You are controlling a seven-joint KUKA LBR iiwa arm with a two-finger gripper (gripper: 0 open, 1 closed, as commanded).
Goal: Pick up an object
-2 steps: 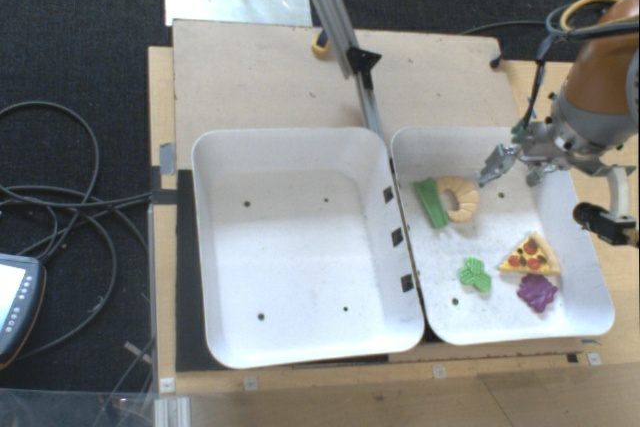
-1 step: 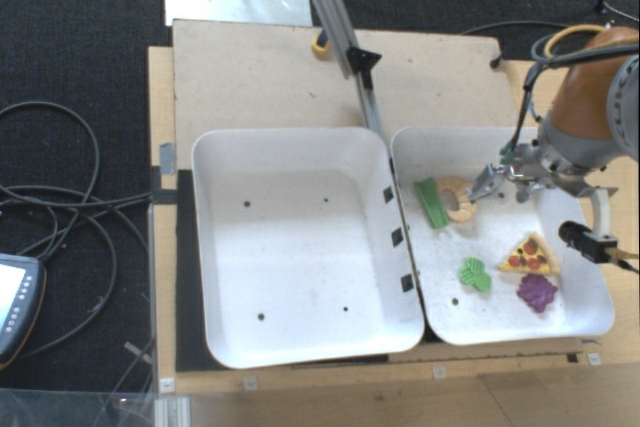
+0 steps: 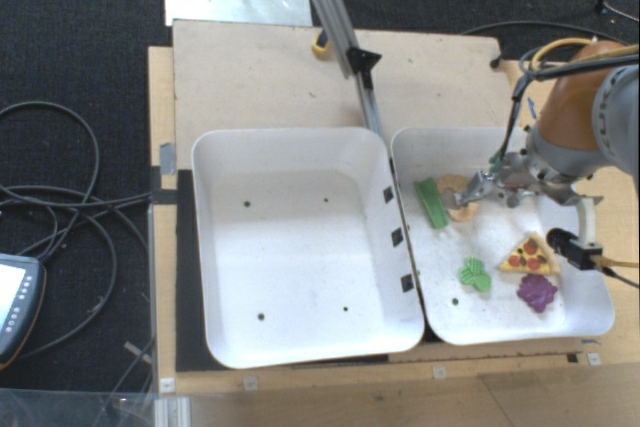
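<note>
I see the two-finger gripper (image 3: 478,194) low in the right shallow white bin (image 3: 590,315), over a tan flat toy piece (image 3: 458,198) it partly hides; fingers' spread, can't tell. A long green plastic strip (image 3: 431,203) lies just beside.

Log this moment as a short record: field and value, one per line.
arm: reaches in from the right over the right bin
gripper: low, at the tan piece
green bar: left of the tan piece
near edge: green leafy toy, pizza slice, purple toy
left bin: white
</note>
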